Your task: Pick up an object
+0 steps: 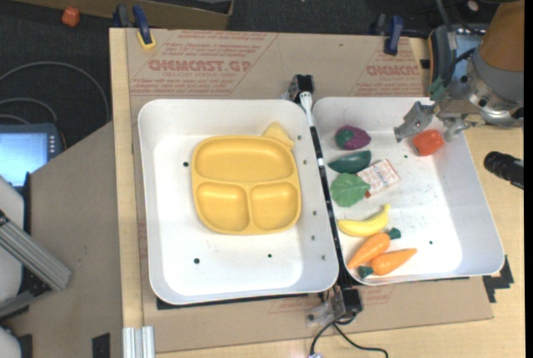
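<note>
The fingers (429, 130) are seen spread apart, so they look open. A small red toy tomato (429, 143) is seen right between them and a little below. It cannot be said that the tomato is squeezed yet. It seems to lie on the floor of the right bin (487, 215), ready to be grabbed.

The fingers are likely set this way so each one can go down on one side of the tomato – then they can be shut on it.

The tomato is round, smooth and bright red-orange. It is small, so it may roll away when pushed.

The other toys are kept well apart from the fingers, off to the side – a purple one (352, 136), a banana (365, 224) and two carrots (379, 255). So nothing gets bumped.
</note>
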`<state>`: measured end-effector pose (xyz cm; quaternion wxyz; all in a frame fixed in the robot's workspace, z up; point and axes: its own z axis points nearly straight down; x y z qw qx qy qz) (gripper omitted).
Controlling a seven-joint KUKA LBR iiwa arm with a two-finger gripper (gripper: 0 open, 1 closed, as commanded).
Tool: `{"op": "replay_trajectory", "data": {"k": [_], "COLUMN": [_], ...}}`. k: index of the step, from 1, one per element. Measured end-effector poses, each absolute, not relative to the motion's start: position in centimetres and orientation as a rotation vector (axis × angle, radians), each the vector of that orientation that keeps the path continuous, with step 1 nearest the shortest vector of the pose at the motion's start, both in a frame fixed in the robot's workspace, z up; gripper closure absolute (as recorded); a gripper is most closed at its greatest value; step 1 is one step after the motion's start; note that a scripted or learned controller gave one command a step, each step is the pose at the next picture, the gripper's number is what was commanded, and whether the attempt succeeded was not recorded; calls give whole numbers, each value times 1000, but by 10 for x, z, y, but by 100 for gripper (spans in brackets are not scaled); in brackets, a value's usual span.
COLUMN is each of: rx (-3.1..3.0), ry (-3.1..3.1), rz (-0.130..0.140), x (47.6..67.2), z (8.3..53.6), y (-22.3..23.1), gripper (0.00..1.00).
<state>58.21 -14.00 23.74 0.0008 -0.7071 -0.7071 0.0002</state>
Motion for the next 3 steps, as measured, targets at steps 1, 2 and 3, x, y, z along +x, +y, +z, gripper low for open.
{"op": "replay_trajectory", "data": {"k": [1,2,3], "rx": [-2210,-2221,-2222], "ry": [-2218,-2227,-2226], "rz": [7,-5,-3], "x": [620,667,666], "z": [90,84,96], "y": [-106,-96,-96], "gripper": [0,0,100]}}
